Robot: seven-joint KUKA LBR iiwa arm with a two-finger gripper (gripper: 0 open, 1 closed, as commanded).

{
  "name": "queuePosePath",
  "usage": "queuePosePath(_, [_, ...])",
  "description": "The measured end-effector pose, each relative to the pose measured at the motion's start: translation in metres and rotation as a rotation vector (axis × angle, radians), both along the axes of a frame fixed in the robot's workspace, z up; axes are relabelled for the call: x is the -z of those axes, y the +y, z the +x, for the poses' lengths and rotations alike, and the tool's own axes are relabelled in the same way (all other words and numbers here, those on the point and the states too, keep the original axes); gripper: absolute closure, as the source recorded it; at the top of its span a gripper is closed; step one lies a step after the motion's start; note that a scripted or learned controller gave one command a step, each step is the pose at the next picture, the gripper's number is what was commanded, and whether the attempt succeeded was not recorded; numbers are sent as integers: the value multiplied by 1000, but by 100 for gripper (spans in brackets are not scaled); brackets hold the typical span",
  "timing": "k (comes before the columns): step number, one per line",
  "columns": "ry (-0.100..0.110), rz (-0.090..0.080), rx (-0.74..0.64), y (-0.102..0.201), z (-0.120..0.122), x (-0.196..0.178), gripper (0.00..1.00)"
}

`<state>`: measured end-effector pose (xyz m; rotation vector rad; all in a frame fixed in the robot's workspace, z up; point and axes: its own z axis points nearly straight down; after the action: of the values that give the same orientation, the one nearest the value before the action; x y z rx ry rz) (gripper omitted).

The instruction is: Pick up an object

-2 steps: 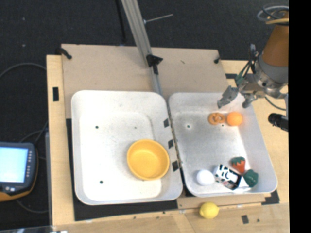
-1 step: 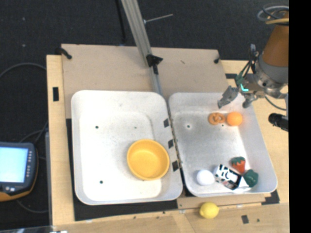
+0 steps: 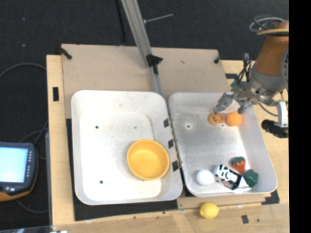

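Item 1, gripper (image 3: 228, 106): I see it low over the far end of the right bin (image 3: 252, 144), fingers spread apart, with nothing between them. It hangs just above two small objects.

Item 2, likely targets: an orange ring-shaped piece (image 3: 216, 118) and an orange ball (image 3: 234, 119), lying just beside each other, possibly touching. I cannot tell which one the program is aiming at.

Item 3, cluster at the near end of the same bin: a white ball (image 3: 205, 177), a black-and-white block (image 3: 227, 175), and a red and green toy (image 3: 244, 171) packed together against the bin wall.

Item 4, left bin (image 3: 97, 115): one yellow bowl (image 3: 148, 159).

Item 5, counter (image 3: 121, 67): a yellow lemon (image 3: 209, 210) lying outside the bins at the near edge.

Risks, as I judge them:
- The fingers appear to straddle the gap between ring and ball; closing there could catch neither, or nudge both aside.
- The ball is round and would roll away at a glancing touch.
- The ring lies flat, so the fingertips may skid over it or strike the bin floor.
- Both pieces sit near the far wall, leaving little room for a finger on that side.
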<state>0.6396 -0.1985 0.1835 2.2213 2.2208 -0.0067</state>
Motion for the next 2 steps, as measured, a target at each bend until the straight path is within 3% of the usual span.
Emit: queuePosePath(2, [0, 0, 2, -4, -10, 84, 0])
